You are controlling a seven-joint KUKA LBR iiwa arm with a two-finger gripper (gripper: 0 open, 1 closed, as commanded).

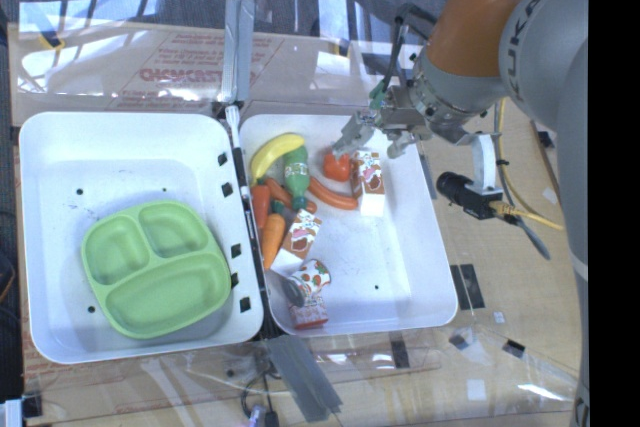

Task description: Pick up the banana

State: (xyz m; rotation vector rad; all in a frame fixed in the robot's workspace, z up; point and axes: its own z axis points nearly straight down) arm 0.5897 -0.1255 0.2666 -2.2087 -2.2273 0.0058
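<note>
The banana (277, 153) lies in the right bin (405, 265), up in its far left corner, curved along the wall by the divider between the two bins. A green bottle (297, 175) touches its near side, and carrots (268, 220) lie just below, along the same wall. To the right of the bottle are a red tomato (337, 165) and an orange sausage (333, 196), then a small carton (369, 177). Two more cartons (302, 233) (311, 287) lie nearer the front of the bin.

The hand (375, 135) hangs over the far right part of that bin, above the tomato and the carton, well apart from the banana. Its fingers (352, 133) are spread apart, and nothing is between them.

The left bin (60, 215) holds a green divided plate (155, 267). Both bins sit on the worktop (130, 65).
</note>
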